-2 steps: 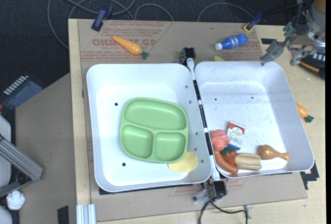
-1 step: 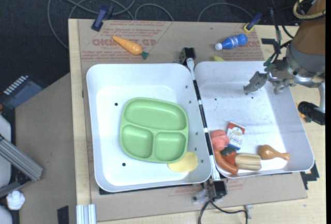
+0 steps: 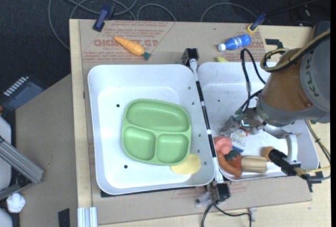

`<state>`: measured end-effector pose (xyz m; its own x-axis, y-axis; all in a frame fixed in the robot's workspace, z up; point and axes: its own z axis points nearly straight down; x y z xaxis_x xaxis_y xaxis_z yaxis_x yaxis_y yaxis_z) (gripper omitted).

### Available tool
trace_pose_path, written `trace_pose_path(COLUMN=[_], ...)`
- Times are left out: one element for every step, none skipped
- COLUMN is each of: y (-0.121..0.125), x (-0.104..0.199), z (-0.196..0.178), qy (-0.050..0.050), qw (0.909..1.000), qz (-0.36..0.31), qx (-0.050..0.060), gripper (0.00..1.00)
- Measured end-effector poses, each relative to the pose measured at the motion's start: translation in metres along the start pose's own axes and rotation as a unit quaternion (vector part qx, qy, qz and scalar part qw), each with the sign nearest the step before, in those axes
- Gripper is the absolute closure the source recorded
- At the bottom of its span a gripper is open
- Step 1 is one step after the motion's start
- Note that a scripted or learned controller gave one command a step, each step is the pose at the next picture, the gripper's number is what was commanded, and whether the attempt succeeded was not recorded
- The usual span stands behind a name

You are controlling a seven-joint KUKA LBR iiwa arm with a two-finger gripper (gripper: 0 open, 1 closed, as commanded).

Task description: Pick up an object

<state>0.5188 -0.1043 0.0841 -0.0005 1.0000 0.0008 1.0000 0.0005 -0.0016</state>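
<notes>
My gripper [image 3: 234, 125] hangs low in the right bin [image 3: 226, 80], near the bin's left-middle, under the grey and orange wrist. Just below it lie a small white and blue packet [image 3: 239, 141] and a pink toy [image 3: 222, 144]. An orange-red toy [image 3: 231, 163] and a tan wooden cylinder [image 3: 254, 164] rest along the bin's front wall. Nothing is visibly between the gripper's tips, and the wrist hides part of the bin's right half.
The left bin [image 3: 105, 89] holds a green divided plate [image 3: 156, 130] with a pale yellow piece [image 3: 186, 165] at its front right corner. Outside the bins, on the bench's far side, lie a toy carrot [image 3: 130, 45], a blue and white bottle [image 3: 235, 42] and a blue clip [image 3: 102, 18].
</notes>
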Motion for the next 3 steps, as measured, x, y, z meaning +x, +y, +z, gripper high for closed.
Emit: trace_pose_path(y=[0.048, 0.033, 0.017], x=[-0.114, -0.018, 0.013], z=[-0.107, 0.000, -0.001], qy=[-0.003, 0.000, 0.000], qw=[1.0000, 1.0000, 1.0000], qz=[0.001, -0.001, 0.000], qx=[-0.003, 0.000, 0.000], gripper=[0.00, 0.00, 0.00])
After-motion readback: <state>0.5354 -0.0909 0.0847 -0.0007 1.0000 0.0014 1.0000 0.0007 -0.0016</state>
